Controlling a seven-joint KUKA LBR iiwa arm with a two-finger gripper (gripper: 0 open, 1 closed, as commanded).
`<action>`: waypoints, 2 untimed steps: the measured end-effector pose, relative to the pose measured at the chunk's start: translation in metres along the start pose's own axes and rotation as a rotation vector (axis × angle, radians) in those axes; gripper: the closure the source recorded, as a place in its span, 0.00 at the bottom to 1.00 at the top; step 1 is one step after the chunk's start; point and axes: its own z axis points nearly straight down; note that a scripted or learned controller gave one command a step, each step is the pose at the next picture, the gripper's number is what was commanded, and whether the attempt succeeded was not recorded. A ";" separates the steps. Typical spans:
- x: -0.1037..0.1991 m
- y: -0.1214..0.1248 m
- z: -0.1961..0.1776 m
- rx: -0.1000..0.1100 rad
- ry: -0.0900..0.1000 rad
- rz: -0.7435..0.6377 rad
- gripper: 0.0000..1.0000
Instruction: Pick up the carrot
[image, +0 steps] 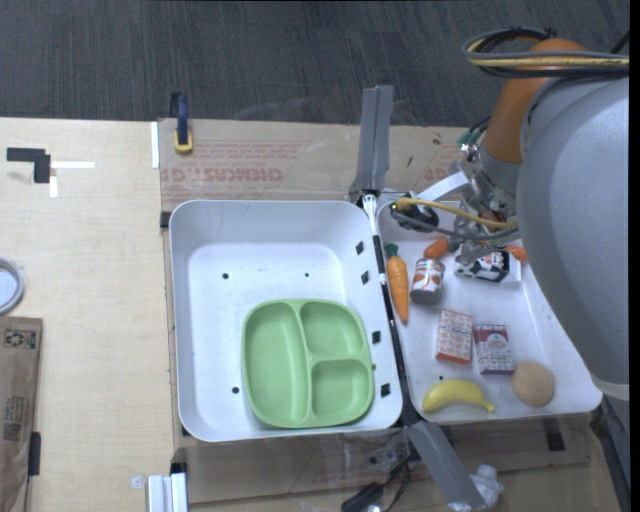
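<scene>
Looking down, I see the carrot (398, 286) lying at nine o'clock in the right bin (560, 400). The jaws (470, 235) hover at its two o'clock; I cannot tell their state.

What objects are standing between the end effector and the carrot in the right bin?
A small can stands just right of the carrot, partly between it and the end effector, which hangs above the bin's far end. From straight above, nothing visible covers the carrot, which lies against the left wall.
</scene>
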 end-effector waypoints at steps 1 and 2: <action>-0.054 0.011 -0.012 0.001 0.000 0.106 1.00; -0.024 0.078 -0.013 0.001 -0.001 0.084 1.00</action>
